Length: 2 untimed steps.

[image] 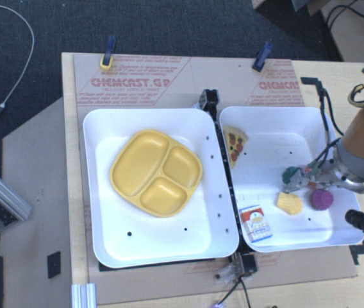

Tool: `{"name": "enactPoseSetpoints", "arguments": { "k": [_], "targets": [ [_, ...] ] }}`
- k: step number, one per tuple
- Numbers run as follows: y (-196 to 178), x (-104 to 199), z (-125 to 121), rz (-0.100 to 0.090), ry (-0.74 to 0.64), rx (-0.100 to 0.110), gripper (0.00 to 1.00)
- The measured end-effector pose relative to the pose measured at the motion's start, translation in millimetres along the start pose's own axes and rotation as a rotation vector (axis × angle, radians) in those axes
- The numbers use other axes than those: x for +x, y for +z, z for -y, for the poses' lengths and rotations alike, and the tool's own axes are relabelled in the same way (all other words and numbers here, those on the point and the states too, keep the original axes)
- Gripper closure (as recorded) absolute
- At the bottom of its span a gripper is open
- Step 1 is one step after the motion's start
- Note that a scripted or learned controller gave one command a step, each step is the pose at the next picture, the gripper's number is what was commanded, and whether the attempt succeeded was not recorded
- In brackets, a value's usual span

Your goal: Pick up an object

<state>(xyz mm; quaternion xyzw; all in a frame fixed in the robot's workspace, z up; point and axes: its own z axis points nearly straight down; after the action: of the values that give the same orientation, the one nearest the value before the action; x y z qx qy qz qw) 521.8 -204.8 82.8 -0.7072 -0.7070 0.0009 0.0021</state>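
The right bin [265,124] holds a pizza slice toy [234,144] at its upper left, a white and red carton [256,223] at the lower left, a yellow chunk [289,203] and a purple ball [322,199] near the lower right. My gripper [296,177] reaches in from the right, low over the bin, just above the yellow chunk and left of the purple ball. A small teal thing [290,174] sits at its fingertips. I cannot tell whether it is held.
The left bin [99,236] carries a yellow divided plate [156,172]. Blue clamps [262,55] and a yellow-blue clamp [107,55] pin the cardboard at the back. Black cable [323,111] runs along the right bin's far right side.
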Motion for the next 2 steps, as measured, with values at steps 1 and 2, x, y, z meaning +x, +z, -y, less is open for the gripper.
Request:
{"name": "enactPoseSetpoints", "arguments": {
  "k": [1,2],
  "targets": [
    [-12.3,-0.5,-0.8,0.002,0.000,-0.005,1.00],
    [-75.3,1.8,-1.3,0.005,-0.002,-0.009,1.00]
  ]
}}
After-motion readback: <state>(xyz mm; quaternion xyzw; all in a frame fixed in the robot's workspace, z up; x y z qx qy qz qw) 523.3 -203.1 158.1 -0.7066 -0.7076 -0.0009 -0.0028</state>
